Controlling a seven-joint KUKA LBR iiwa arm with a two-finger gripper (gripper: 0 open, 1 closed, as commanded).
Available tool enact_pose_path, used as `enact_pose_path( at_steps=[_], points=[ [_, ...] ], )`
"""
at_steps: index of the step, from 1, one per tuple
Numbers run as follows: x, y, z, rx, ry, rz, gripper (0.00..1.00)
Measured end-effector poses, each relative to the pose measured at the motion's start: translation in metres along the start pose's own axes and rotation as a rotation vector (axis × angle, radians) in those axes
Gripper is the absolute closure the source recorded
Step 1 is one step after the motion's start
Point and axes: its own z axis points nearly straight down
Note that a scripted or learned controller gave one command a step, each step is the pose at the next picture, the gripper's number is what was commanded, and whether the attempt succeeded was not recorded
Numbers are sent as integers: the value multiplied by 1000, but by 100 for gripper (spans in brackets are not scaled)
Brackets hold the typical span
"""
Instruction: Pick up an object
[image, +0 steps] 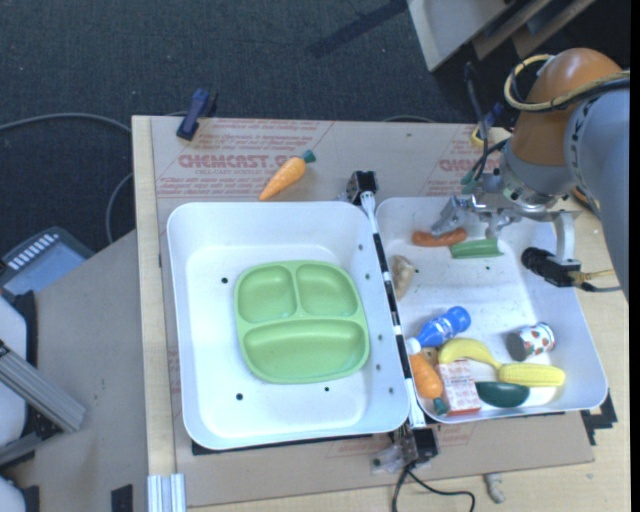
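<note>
Objects sit well in front of your end effector (470, 212), crowding the right bin's (590, 350) near corner: one corn cob (533, 375), one banana (466, 351), one dark green piece (503, 394), one small carton (459, 389), one blue bottle (443, 326). Closer in, an orange-red strip (438, 238) and a green block (474, 249) lie just below the end effector; you cannot tell how far it is open. Left, one green divided plate (300, 322) fills the other bin. Beyond, one carrot (283, 176) rests on the tabletop (240, 150).

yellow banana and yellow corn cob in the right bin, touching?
Cannot tell. In the camera view the yellow banana and the yellow corn cob lie close together in the right white bin, but no clear contact or gap shows.
</note>
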Motion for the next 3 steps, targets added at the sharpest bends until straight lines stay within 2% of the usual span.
enact_pose_path(
  at_steps=[1, 2, 3],
  points=[
    [-58, -43, 33, 4, -2, 3, 0],
    [-57, 0, -81, -3, -3, 1, 0],
    [-42, -24, 33, 3, 0, 2, 0]
  ],
)
